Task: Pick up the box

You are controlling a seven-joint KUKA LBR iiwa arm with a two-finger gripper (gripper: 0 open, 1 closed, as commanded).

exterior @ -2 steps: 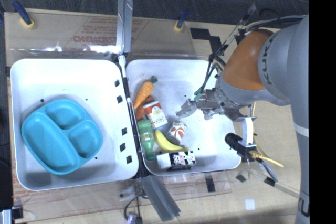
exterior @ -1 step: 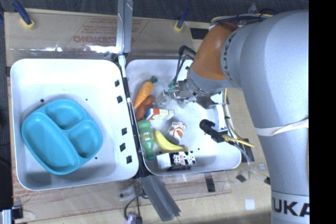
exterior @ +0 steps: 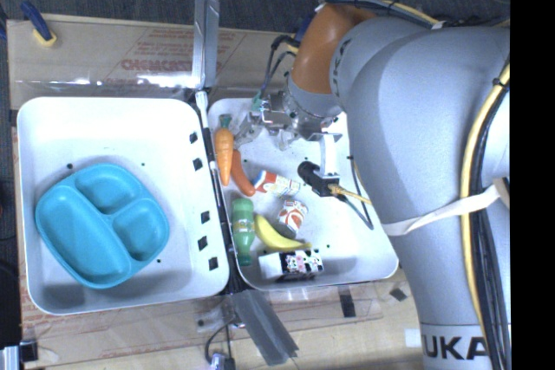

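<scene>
The box (exterior: 291, 264) is a small white carton with black cow patches. It lies flat at the front edge of the right bin (exterior: 368, 260), just in front of a banana (exterior: 276, 234). My gripper (exterior: 263, 119) hangs over the back left part of the same bin, close to the top of a carrot (exterior: 225, 153). It is well behind the box and apart from it. The grey arm and wrist cover the bin's back right part.
In the right bin a green bottle (exterior: 243, 230) lies along the left wall, with a red and white packet (exterior: 275, 183) and a small round can (exterior: 292, 213) in the middle. The left bin (exterior: 52, 121) holds a blue divided plate (exterior: 100, 223).
</scene>
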